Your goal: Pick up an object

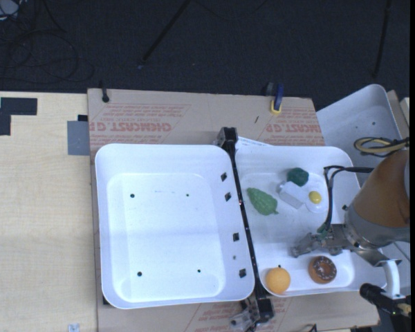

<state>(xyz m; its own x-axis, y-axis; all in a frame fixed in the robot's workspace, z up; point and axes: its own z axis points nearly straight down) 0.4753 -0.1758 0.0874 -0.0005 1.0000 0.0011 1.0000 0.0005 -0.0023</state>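
Approach step judged in hand. Gripper (pixel 306 245) lowered in right bin (pixel 263 254), nothing seen held; finger state cannot be told. Donut (pixel 323 269) just below it, orange (pixel 277 280) near. Alignment over donut needed next.

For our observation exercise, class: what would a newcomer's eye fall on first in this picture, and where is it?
The grey arm with its orange band reaches into the right bin, its gripper low over the floor. Bright small things sit around it: an orange ball and a brown ring-shaped piece at the near edge, a green leafy item mid-bin. The left bin is a wide white expanse beside it.
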